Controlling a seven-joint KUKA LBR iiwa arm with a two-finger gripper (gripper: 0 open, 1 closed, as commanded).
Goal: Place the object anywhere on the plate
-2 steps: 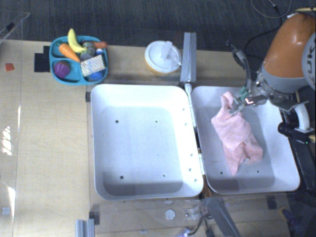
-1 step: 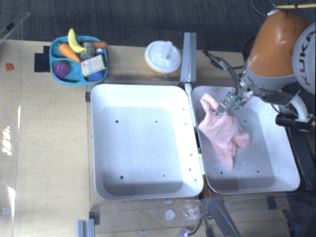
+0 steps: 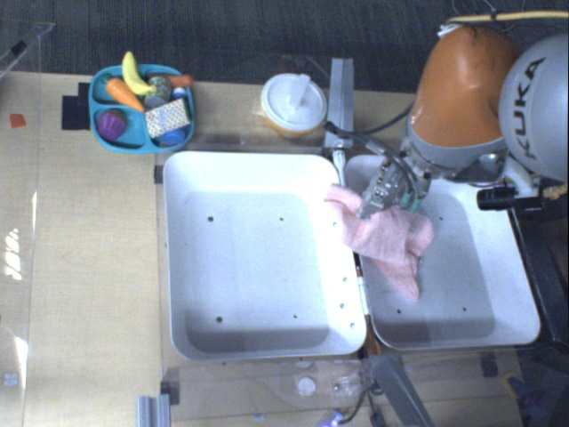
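Note:
A pink cloth (image 3: 389, 241) lies bunched over the left part of the right bin (image 3: 498, 274), one corner reaching the wall between the bins. My gripper (image 3: 384, 194) points down at the cloth's upper edge, fingers shut on a fold of it. The blue divided plate (image 3: 100, 138) stands on the bench at the far left, beyond the left bin (image 3: 258, 256). It holds toy food: a banana (image 3: 133, 74), a carrot (image 3: 123, 92) and several other pieces.
A yellow cup with a white lid (image 3: 293, 103) stands behind the bins, between plate and arm. The arm's orange band (image 3: 462, 78) hangs over the right bin's back edge. A metal post (image 3: 341, 83) rises behind the bins' shared wall.

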